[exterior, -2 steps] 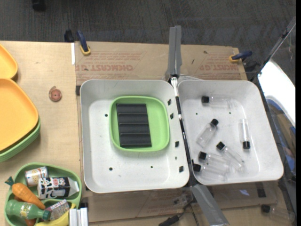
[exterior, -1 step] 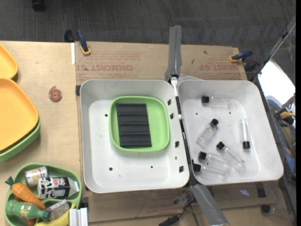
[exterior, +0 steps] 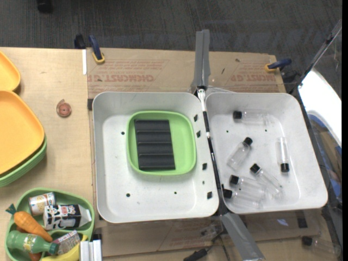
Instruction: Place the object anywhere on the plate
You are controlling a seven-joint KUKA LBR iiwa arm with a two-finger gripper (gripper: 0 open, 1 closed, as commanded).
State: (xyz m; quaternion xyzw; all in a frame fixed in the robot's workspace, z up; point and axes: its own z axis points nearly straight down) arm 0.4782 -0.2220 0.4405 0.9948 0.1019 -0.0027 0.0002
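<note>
Pincer: can't tell if it's spread or pinching anything, so I'd assume nothing's grabbed yet. The vials (exterior: 240, 152) lie loose in the right bin (exterior: 293, 105), on the arm's side. The plate (exterior: 186, 145) sits in the left bin (exterior: 109, 189), farther out. Tip: go for the lone vial (exterior: 282, 154), grip across its body, and release low over the plate so it won't roll.

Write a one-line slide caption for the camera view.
Green plate holding a black ridged block in the left bin; clear black-capped vials scattered in the right bin.
</note>
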